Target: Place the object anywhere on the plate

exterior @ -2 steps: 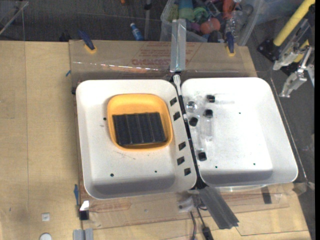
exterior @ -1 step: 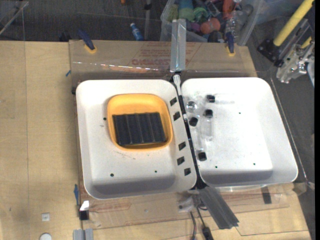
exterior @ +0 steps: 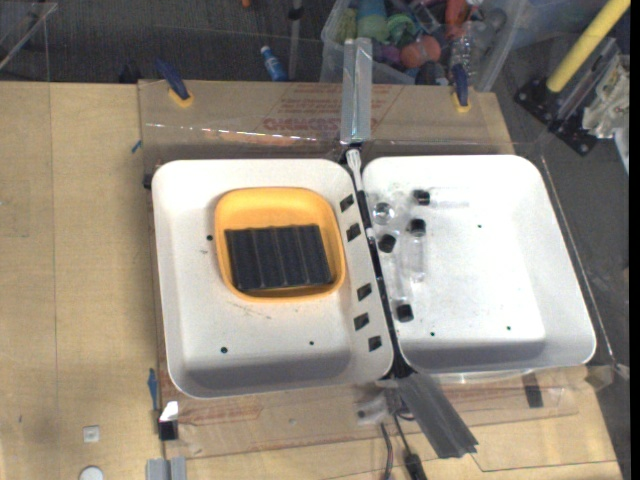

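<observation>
Lying flat on the plate (exterior: 270, 200), the object (exterior: 278, 258) is found in the left bin (exterior: 190, 353). It is a dark, nearly black rectangular slab, wider than it is deep, and its upper face is ribbed with several parallel ridges running from the near side to the far side. Its corners are slightly rounded. It is set towards the near side of the plate, so that a broad band of bare plate is seen beyond it and only a thin rim in front.

The plate is orange-yellow, square with rounded corners and a raised rim, and is placed in the far half of the left bin, closer to the wall shared with the right bin (exterior: 500, 288) than to the outer wall.

In the right bin a loose cluster of small clear pieces with black ends (exterior: 405, 243) is noted, close to the shared wall. Both bins are seated on a cardboard sheet (exterior: 250, 118) on the wooden surface (exterior: 60, 268).

The state of the claw cannot be told.
</observation>
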Controlling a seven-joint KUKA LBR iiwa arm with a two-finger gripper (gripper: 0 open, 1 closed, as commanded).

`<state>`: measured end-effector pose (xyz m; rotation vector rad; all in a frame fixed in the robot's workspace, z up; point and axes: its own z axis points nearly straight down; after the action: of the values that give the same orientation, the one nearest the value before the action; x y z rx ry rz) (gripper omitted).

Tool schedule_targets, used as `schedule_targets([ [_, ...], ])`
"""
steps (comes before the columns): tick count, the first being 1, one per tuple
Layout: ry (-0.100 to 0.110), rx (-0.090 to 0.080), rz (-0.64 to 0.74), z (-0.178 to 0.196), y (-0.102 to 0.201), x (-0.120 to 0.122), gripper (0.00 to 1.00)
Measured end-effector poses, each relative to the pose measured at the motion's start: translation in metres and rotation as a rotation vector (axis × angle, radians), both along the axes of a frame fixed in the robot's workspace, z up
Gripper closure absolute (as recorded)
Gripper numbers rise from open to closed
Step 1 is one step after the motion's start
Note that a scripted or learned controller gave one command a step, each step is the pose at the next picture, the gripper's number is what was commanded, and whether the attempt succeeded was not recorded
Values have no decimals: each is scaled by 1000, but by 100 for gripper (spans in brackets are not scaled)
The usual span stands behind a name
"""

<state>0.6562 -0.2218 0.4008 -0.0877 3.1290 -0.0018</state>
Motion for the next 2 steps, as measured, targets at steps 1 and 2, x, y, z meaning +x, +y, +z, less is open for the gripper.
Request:
schedule_targets([
  [1, 5, 1, 138, -82, 2, 12, 100],
  [2, 0, -4, 445, -6, 0, 12, 100],
])
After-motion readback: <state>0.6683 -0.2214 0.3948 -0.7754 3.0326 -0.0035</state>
